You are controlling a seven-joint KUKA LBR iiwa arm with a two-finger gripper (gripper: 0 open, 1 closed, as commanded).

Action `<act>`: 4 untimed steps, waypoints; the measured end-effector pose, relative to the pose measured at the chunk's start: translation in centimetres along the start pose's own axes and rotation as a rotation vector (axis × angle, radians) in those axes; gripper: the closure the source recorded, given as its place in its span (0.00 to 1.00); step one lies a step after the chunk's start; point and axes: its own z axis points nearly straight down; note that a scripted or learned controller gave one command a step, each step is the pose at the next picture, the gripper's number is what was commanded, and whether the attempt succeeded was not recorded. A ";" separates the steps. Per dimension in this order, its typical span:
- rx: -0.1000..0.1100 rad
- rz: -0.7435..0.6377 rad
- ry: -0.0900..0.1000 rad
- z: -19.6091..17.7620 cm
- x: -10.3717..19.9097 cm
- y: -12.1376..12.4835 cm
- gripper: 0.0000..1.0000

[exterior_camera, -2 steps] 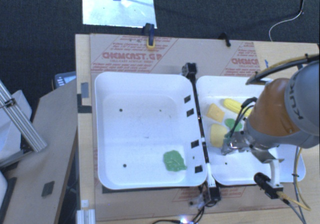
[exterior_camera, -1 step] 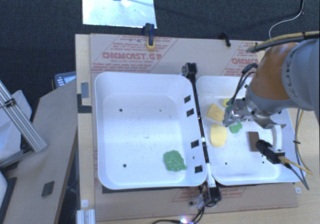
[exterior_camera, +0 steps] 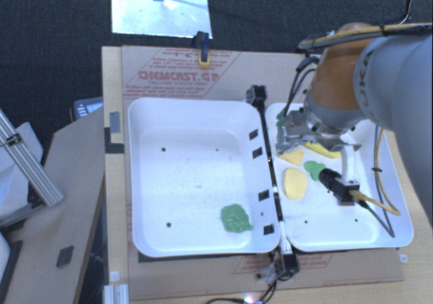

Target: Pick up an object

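**Arm low over the right bin, green lump alone in the left**

The worktop [exterior_camera: 81,160] carries two white bins side by side. The left bin [exterior_camera: 196,126] holds a green lump [exterior_camera: 236,218] near its front right corner. Right of the divider, the right bin [exterior_camera: 338,235] holds a pale yellow oval piece [exterior_camera: 295,183], a small yellow wedge [exterior_camera: 293,157] just behind it, a green piece [exterior_camera: 314,168] beside the oval, and a yellow strip [exterior_camera: 323,150] further back. The claw [exterior_camera: 289,135] hangs over the wedge; whether it is open or closed cannot be told.
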 end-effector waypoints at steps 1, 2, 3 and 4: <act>0.009 0.017 -0.005 0.4 -5.5 -2.6 1.00; 0.010 0.020 -0.005 -0.1 -11.2 -9.3 1.00; 0.015 0.011 0.000 7.9 -8.9 -9.2 1.00; 0.005 0.008 -0.004 10.4 -10.0 -3.8 1.00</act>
